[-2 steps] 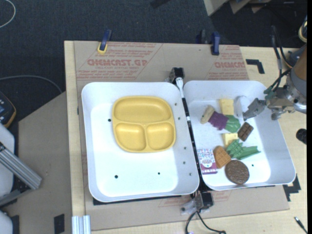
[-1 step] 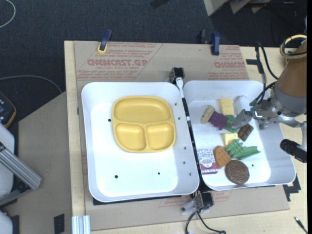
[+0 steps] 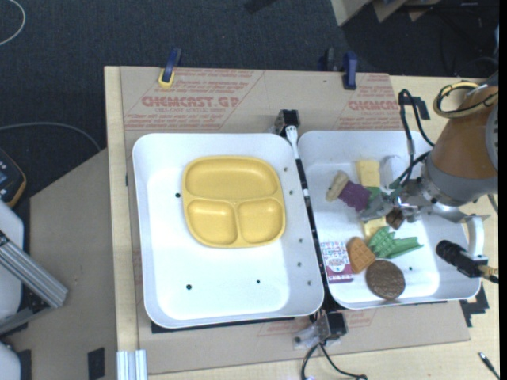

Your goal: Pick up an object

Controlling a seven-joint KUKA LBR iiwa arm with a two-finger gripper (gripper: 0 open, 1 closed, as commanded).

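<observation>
- The surface [image 3: 238, 93] is a pale board with red print, carrying two shallow white bins side by side.
- The left bin [image 3: 158, 236] holds a yellow divided tray [image 3: 234, 199] with one long compartment on its far side and two smaller ones on its near side. The tray lies flat in the far half of the bin.
- The right bin [image 3: 333, 153] holds the loose things that could be picked up, gathered in its middle and near part.
- The arm reaches in from the right, and the pincer [image 3: 394, 207] is low over the middle of the right bin.
- I cannot tell whether the pincer is apart or together, and nothing can be seen clamped in it.
- A purple piece [image 3: 356, 196] lies just left of the pincer, and whether the two touch is unclear.
- A tan piece [image 3: 338, 185] touches the purple piece on its far-left side.
- A pale yellow block [image 3: 367, 172] lies just beyond the purple piece.
- A small yellow piece [image 3: 372, 228] lies on the near side of the pincer.
- A green toy [image 3: 392, 244] lies just near of that, next to an orange waffle-like piece [image 3: 360, 253] on its left.
- A brown disc [image 3: 385, 279] lies flat by the near rim.
- A small printed card [image 3: 338, 261] lies near the left wall, beside the waffle-like piece.
</observation>
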